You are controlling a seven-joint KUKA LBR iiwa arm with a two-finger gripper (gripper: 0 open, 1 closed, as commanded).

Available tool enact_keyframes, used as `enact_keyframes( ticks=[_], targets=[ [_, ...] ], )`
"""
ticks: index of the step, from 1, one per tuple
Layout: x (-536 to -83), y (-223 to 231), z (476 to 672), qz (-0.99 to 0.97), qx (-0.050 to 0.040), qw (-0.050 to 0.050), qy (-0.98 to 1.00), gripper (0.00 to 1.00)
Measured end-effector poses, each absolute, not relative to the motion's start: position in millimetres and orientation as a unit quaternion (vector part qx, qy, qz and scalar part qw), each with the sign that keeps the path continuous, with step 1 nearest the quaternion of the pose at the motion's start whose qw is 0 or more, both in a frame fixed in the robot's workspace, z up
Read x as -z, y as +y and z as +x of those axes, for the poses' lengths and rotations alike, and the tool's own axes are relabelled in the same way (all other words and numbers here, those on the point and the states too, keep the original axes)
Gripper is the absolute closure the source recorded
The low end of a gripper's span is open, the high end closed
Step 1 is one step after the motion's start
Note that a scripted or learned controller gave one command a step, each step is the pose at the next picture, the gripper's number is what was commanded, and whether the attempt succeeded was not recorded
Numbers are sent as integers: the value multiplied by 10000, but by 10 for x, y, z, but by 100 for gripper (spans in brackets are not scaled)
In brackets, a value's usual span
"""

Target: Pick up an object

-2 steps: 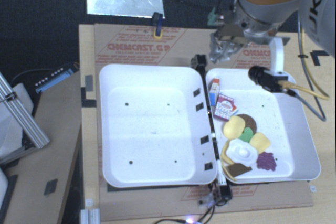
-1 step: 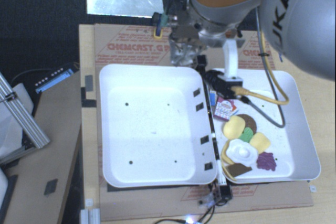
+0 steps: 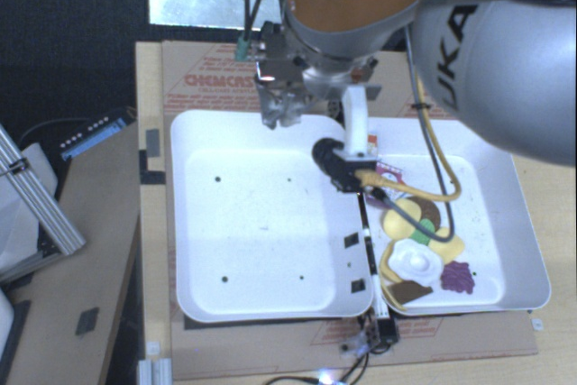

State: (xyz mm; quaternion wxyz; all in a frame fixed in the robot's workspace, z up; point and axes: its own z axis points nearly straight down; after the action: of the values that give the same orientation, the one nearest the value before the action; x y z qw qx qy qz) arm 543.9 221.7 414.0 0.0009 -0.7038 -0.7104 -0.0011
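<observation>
- Toy heap (image 3: 422, 239), our lot for picking: lies in the near left corner of the right bin (image 3: 518, 230).
- Left bin (image 3: 252, 221): shallow, white, a few small dark specks on its floor.
- Gripper (image 3: 281, 114): hangs over the left bin's far rim, well apart from the heap; we cannot tell whether the claw is spread or pressed together.
- Yellow fruit (image 3: 402, 216): probably light, hard plastic, rounded and slippery; we would pinch across its narrower width.
- White egg piece (image 3: 415, 262): low, flat, touching its neighbours; awkward to take.
- Purple grape bunch (image 3: 457, 278): lumpy, likely rubbery, free along the heap's right edge; we judge it the easiest hold.
</observation>
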Motion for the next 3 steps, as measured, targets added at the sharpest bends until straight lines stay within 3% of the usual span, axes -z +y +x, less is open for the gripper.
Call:
enact_keyframes(
  ticks=[1, 2, 3],
  targets=[
    [-4347, 1877, 5958, -7079, 20, -20, -7063, 100],
    [-4292, 1153, 6506, -7094, 1, -21, -7048, 100],
    [-4366, 1455, 6178, -7049, 10, 1, -7093, 100]
  ],
)
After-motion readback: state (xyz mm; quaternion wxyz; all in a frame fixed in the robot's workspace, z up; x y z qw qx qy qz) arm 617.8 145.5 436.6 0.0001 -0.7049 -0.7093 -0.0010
